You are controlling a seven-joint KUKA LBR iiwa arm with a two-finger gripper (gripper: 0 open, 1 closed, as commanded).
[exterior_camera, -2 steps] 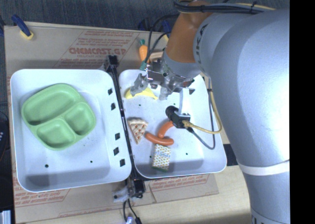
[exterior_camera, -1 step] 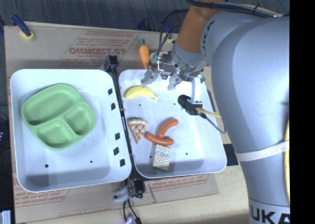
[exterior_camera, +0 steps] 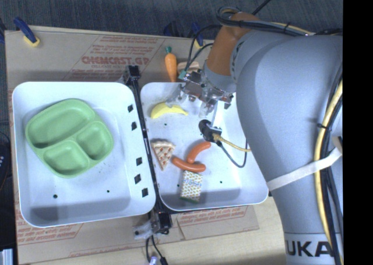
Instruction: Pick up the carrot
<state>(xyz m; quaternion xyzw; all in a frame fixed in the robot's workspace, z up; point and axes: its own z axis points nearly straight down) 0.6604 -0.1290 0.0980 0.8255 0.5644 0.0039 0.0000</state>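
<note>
The claw hangs low over the far end of the right bin, its metal fingers pointing down near the bin's rear rim. They look slightly parted with nothing between them, though the wrist crowds the view, so I read the claw as open and empty.

Nearest to it, just to its left and a little toward the camera, lies a yellow banana on the bin floor. Farther toward the camera sit two sausages, one crossing over the other, with a pizza slice beside them by the divider and a small patterned packet near the front rim.

The carrot is not in either bin. It lies beyond the claw and a little to its left, outside the rear rim on the brown cardboard covering the tabletop, orange body toward the bin and green top pointing away. Well off to the claw's left, the other bin holds a green divided plate.

To do this step well, the claw likely needs to lift clear of the rim, travel outward past it, and turn so its fingers straddle the carrot across its width, about mid-body. Descending too close to the rim risks a finger catching on it, and a grip near the tapered tip may slip.
</note>
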